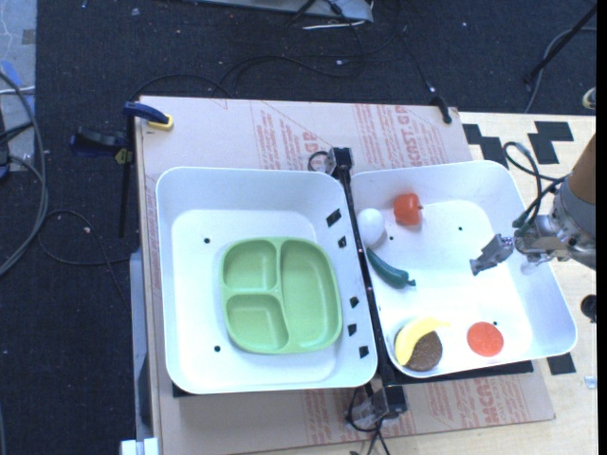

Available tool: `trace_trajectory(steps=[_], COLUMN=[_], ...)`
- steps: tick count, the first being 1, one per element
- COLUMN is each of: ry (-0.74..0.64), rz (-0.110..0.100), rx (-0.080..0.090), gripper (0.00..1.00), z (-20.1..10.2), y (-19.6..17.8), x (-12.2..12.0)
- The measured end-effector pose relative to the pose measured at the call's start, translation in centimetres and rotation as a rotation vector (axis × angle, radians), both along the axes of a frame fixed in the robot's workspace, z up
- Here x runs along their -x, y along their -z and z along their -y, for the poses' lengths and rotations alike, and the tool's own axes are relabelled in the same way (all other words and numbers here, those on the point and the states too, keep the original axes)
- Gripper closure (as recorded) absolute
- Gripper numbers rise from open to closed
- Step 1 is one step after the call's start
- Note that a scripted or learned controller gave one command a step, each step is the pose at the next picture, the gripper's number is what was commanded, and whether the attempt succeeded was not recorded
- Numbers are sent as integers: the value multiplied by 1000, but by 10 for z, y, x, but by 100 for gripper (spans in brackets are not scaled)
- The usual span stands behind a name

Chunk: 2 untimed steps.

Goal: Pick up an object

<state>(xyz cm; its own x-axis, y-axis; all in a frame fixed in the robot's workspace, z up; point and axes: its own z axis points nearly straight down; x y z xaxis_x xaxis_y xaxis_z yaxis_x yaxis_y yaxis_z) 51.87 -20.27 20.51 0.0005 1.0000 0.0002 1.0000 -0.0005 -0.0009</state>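
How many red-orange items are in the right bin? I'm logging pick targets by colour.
2. A red-orange ball near the bin's back wall, beside the white egg, and a flat red-orange disc near the front edge. None looks hidden.
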Motion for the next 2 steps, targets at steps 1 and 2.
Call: trace_trajectory(steps=[1, 2], ry=[55, 0], rz=[-3, 2], rx=[-2, 2], gripper=[0, 0], z=[-62, -63], y=[50, 112], x=[1, 1])
